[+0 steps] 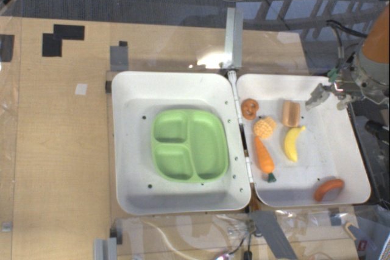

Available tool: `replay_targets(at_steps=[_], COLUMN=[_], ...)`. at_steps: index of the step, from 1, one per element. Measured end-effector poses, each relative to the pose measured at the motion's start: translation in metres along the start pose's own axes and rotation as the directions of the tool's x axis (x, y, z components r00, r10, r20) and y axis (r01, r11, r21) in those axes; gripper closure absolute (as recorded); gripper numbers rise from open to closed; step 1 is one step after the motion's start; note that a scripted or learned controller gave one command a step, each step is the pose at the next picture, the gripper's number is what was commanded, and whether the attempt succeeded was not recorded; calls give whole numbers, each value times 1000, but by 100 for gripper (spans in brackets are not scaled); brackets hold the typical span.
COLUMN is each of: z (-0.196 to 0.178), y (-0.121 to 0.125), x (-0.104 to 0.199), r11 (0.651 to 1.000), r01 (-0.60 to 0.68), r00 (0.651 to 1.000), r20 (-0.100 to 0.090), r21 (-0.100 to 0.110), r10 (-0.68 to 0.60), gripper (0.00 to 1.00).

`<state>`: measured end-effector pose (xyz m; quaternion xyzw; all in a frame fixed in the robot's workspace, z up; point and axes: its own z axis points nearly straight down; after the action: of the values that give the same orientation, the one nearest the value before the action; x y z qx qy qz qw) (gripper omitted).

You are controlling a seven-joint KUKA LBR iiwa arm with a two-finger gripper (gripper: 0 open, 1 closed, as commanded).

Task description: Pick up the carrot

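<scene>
The carrot [264, 156] is orange with a dark green stem end and lies near the left wall of the right bin [341, 158], pointing toward the front. My gripper [329, 98] hovers over the bin's back right part, well to the right of and behind the carrot. Its fingers are spread open with nothing between them.
Around the carrot lie a yellow corn piece [264, 128], a brown round pastry [249, 108], a tan bread piece [291, 113], a banana [293, 143] and a red sausage [329, 189]. A green divided plate [190, 144] sits in the left bin [131, 131].
</scene>
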<state>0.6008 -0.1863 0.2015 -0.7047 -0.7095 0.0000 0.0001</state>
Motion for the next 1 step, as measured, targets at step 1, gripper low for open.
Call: replay_targets(at_steps=[1], z=[88], y=[-59], x=[78], r11=[983], r01=[185], r00=[983], r20=[-1], r21=[1], r10=[-185], gripper=[0])
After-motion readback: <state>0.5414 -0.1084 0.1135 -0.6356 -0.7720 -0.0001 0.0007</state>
